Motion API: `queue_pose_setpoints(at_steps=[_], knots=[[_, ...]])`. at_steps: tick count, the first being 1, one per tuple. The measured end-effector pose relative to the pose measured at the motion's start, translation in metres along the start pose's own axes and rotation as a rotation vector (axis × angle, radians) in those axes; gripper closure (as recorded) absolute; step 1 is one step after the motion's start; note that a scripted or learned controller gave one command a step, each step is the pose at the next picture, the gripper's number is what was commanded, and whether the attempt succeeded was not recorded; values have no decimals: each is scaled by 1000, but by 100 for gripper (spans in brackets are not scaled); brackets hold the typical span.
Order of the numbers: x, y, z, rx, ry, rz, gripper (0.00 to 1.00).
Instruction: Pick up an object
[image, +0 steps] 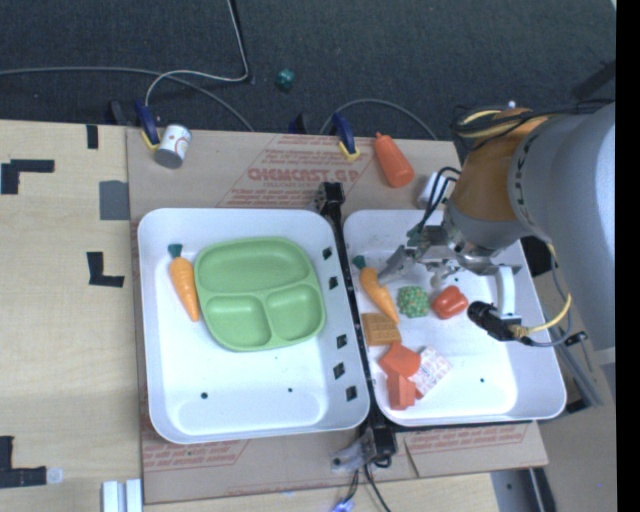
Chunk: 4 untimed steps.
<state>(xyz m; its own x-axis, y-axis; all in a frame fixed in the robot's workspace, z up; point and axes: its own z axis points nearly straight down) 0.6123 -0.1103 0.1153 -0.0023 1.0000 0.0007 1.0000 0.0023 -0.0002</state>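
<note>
One red block (449, 301) just below pincer (428, 262).

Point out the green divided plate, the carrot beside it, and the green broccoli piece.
green divided plate (262, 292), camera view, its middle.
carrot (185, 287), camera view, mid-body.
green broccoli piece (411, 300), camera view, its top.
</note>
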Motion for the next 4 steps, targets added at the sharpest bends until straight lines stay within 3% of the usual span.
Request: queue_pose_setpoints(at_steps=[2, 3, 4], knots=[[15, -6, 19, -25, 1, 0, 0], [14, -18, 29, -7, -2, 0, 0], [13, -18, 19, -6, -4, 1, 100]])
